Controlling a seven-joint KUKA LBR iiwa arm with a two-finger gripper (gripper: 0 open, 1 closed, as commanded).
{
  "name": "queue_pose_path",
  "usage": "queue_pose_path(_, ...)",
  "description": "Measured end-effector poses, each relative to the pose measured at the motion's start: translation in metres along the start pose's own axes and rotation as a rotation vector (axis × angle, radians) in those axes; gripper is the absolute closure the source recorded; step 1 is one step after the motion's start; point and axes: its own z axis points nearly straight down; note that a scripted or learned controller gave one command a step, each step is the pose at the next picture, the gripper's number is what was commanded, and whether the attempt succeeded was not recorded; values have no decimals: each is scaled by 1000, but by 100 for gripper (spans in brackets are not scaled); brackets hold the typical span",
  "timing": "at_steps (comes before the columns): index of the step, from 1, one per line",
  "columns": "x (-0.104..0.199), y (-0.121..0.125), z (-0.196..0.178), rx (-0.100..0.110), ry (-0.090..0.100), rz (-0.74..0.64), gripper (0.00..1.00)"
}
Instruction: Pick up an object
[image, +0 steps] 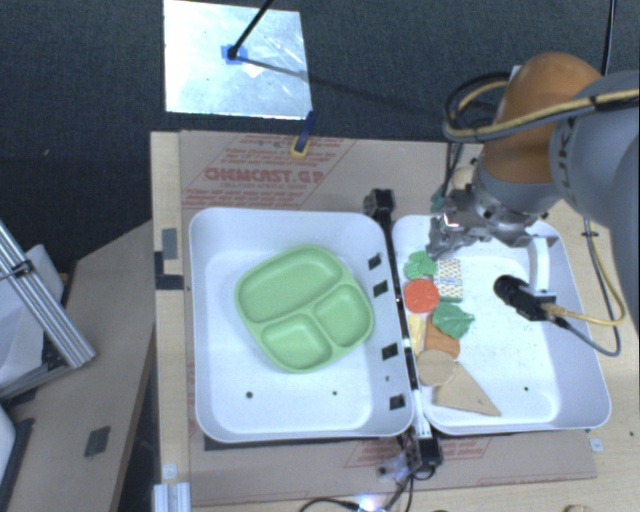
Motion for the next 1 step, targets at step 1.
queue_pose_path(1,-6,-3,2,0,0,4,100)
